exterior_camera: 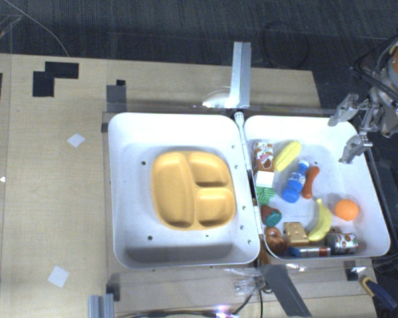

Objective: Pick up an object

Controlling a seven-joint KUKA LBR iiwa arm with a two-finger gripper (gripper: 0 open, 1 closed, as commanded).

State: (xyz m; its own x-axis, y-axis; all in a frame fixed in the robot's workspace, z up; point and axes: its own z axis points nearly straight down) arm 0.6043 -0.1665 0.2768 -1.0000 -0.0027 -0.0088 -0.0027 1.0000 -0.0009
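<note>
- The gripper (350, 132) hung over the upper right corner of the right bin (378, 207), its two fingers spread apart with nothing between them
- One fingertip pointed toward the bin's far rim and the other reached down over its right wall — both well clear of the objects below
- The arm came in from the right edge, an orange band showing above the wrist
- The objects lay crowded along the left and lower parts of the right bin: a yellow corn-like piece (287, 155) near the top, a blue bottle (294, 184) just below it, with a reddish-brown piece (310, 181) touching its right side
- A banana (320, 221) curved beside an orange ball (346, 209), which sat apart toward the right wall
- A can (342, 243) rested along the bottom edge, near a tan block (295, 231)
- A printed carton (263, 156), a white block (264, 179) and a green piece (266, 195) lined the left wall
- The left bin (129, 151) held a yellow divided tray (191, 189) — roughly centred
</note>
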